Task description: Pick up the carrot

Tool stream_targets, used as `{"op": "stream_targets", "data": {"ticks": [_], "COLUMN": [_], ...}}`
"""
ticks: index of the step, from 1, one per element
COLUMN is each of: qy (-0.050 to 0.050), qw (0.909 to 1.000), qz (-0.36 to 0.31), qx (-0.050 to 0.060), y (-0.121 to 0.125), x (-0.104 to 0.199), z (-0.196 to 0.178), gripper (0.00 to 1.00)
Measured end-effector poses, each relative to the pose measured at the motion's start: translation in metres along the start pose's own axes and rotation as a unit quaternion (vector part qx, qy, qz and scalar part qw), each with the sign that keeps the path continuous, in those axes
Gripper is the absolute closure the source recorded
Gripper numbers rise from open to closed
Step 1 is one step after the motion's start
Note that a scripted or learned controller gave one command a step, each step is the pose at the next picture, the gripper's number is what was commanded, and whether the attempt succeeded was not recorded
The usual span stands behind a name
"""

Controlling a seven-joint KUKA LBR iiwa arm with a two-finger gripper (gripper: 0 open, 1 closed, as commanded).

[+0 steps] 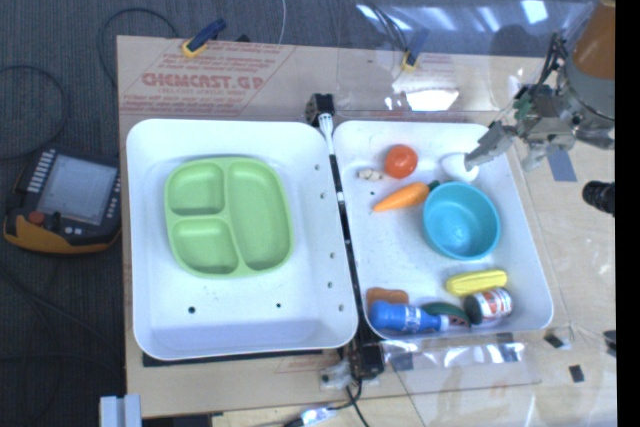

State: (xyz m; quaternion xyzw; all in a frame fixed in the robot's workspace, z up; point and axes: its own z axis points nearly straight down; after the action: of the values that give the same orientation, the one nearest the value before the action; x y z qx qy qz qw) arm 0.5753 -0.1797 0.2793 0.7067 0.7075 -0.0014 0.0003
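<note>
Dark grey carpet surrounds a bench (200, 80) topped with a printed board, on which two shallow white bins sit side by side. Largest of the things on it are the left bin (150, 315), which carries a green divided plate (228, 215) at its middle, and the right bin (535, 260), which carries everything else. In the right bin, a blue bowl (461, 221) sits toward the right wall; a blue bottle (405, 318), a small can (489, 305) and a yellow block (475, 282) lie along the near edge. The carrot (400, 198) lies in the far half of the right bin, just left of the bowl, with a red tomato (401, 160) near it toward the far edge. The gripper (487, 147) hangs over the right bin's far right corner, well apart from the carrot, with nothing between its fingers; whether its jaws stand open or closed I cannot tell. By my reading, no grasp has been made: reaching, closing and lifting all remain.
</note>
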Motion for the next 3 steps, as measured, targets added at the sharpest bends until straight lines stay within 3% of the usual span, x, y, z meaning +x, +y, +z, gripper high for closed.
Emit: {"op": "stream_targets", "data": {"ticks": [1, 2, 3], "qy": [0.002, -0.001, -0.002], "qw": [0.9790, 0.9849, 0.9850], "qz": [-0.204, -0.173, -0.172], "qx": [0.001, -0.003, -0.003], "y": [0.036, 0.037, 0.036], "x": [0.044, 0.052, 0.051], "z": [0.113, 0.183, 0.175], "gripper": [0.00, 0.00, 1.00]}}
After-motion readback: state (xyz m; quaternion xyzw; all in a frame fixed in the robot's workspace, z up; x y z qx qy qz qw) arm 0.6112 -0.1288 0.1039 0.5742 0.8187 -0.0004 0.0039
